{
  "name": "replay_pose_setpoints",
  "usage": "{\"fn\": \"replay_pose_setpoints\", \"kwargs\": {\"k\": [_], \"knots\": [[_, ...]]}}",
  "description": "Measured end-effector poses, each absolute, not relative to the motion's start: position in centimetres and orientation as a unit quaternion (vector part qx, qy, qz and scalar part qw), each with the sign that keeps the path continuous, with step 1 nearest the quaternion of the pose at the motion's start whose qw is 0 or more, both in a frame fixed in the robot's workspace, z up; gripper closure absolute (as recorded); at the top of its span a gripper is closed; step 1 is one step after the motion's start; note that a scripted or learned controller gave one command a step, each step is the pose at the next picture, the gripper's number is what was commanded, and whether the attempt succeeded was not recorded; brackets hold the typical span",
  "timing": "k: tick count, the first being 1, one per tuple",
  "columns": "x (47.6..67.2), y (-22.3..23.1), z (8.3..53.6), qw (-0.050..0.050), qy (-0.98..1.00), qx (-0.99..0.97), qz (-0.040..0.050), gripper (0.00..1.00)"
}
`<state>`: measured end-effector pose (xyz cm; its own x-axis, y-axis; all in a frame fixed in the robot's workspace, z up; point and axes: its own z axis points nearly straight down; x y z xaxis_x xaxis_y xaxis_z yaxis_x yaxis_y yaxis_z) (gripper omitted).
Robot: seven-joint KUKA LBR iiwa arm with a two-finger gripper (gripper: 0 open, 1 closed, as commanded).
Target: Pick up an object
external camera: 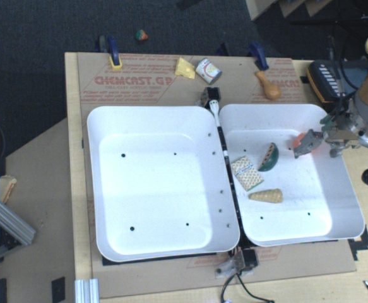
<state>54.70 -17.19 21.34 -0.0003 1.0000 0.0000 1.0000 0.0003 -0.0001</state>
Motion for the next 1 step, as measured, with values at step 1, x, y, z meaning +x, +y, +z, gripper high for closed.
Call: {"fn": "replay_pose_setpoints", "kwargs": {"k": [1], "knots": [[53.06, -12.39, 8.76, 0.002, -0.707, -0.707, -0.0002, 0.0]]}}
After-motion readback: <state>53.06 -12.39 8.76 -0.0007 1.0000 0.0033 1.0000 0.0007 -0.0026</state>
